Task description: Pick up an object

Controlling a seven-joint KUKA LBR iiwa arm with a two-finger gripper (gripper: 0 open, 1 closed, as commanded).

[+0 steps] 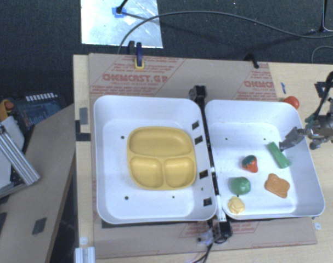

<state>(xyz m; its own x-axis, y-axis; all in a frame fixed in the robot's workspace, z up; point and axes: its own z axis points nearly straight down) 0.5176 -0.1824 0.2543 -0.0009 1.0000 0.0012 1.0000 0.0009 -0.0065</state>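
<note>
The grey two-finger gripper (293, 138) hangs at the right bin's (265, 112) far right edge, just above a green oblong block (278, 154); whether its fingers are open or closed cannot be told. Nearby lie a strawberry toy (250, 163), green round toy (241, 186), orange piece (277, 186) and yellow piece (236, 205). A yellow divided plastic tray (158, 157) sits in the left bin (114, 147).

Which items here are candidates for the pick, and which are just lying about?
For the job: green stick, strawberry, green ball, orange piece and pale yellow piece, all in the right bin; gripper.

Lying about: yellow divided tray in the left bin; red-orange ball outside the bins.
</note>
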